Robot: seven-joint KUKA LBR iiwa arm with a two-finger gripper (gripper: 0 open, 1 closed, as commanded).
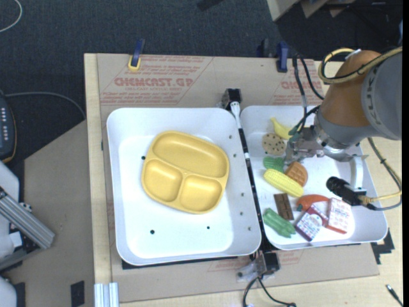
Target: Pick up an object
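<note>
Board lettering: brown cardboard sheet is showing red "CHEMCAST GP".
Gripper: hanging over the right white bin; grip state I cannot tell.
Left white bin: is holding a yellow three-compartment plastic plate.

Gripper (perhaps touching) over corn.

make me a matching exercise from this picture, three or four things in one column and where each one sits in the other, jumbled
Things:
1. yellow three-compartment plastic tray
2. round brown speckled cookie
3. yellow toy corn cob
4. green toy pea pod

Places:
A. near front edge of the right bin
B. middle of the left bin
C. back part of the right bin, beside a yellow banana
D. right bin, just in front of the gripper

Pairs: 1-B, 2-C, 3-D, 4-A
</note>
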